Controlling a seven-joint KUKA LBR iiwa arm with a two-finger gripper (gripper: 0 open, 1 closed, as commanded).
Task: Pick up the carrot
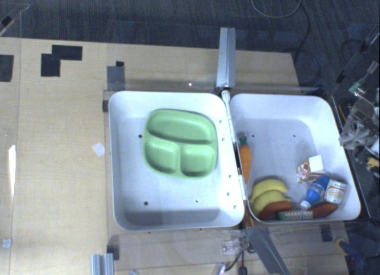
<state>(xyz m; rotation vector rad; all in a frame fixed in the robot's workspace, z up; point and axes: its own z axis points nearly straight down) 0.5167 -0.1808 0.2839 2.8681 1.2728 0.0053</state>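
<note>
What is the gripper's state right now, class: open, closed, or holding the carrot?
Gripper: cannot be told. The carrot lies in the right bin, against its left wall, with nothing gripping it.

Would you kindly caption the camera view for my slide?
Carrot lies against the right bin's left wall; green tray sits in the left bin.

1. I see the carrot (pixel 244 160) tight against the right bin's (pixel 279 104) left wall, open on its right side
2. Bananas (pixel 268 189) crowd just below it; the bin's upper floor lies free
</note>
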